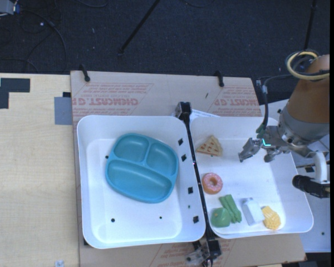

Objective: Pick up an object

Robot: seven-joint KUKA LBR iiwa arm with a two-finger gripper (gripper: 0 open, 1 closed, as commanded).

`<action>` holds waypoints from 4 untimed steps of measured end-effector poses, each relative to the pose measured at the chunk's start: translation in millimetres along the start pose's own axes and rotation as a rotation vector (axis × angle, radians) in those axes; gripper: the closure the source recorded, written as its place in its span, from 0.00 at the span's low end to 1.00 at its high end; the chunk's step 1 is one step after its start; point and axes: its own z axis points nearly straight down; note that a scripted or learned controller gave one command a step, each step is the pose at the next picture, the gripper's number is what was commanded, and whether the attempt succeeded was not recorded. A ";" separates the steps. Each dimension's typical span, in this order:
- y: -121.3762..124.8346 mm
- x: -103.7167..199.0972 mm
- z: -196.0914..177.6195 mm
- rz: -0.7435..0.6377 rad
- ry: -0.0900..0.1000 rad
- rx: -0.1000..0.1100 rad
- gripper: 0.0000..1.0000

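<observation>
Camera view: my end effector hangs released, fingers spread, over the right bin, holding nothing. The waffle wedge lies to its left by the divider; I judge it light, stiff and flat, best pinched across its edges.

A blue divided plate is seen lying in the left white bin. Printed cardboard is spread beneath both bins on the light wooden table. Black cables are strewn across the dark floor behind.
</observation>
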 end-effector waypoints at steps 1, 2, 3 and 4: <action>0.4 -0.1 -0.6 0.000 0.000 -0.002 0.00; -4.4 -0.5 62.7 0.000 0.001 0.004 0.00; -5.5 0.3 116.1 0.000 0.001 0.003 0.00; -4.5 -0.7 102.3 0.003 0.001 0.000 1.00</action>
